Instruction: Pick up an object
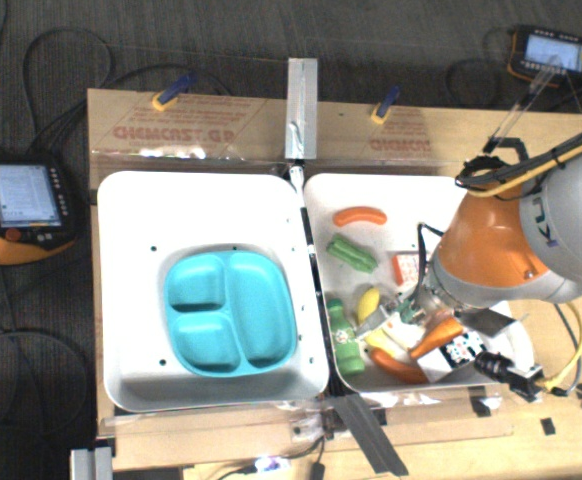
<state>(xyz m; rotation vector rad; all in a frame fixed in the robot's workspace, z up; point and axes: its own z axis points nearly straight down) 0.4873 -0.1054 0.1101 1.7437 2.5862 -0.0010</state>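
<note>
You're looking down on a wooden worktop (451, 133) set on dark carpet, cables trailing around it. The left bin (131, 208) holds a turquoise divided tray (231, 311). In the right bin (321, 203), the end effector (411, 313) sits low among toy food; whether it's clenched you cannot tell. A yellow piece (368, 302) lies just left of it, an orange carrot (434, 336) just beside it, a green piece (352, 254) and an orange sausage (359, 216) farther off.

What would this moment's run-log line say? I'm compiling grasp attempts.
phase: reaching | end effector: low in right bin, over toy food pile | grasp: unconfirmed | left bin: blue tray
</note>
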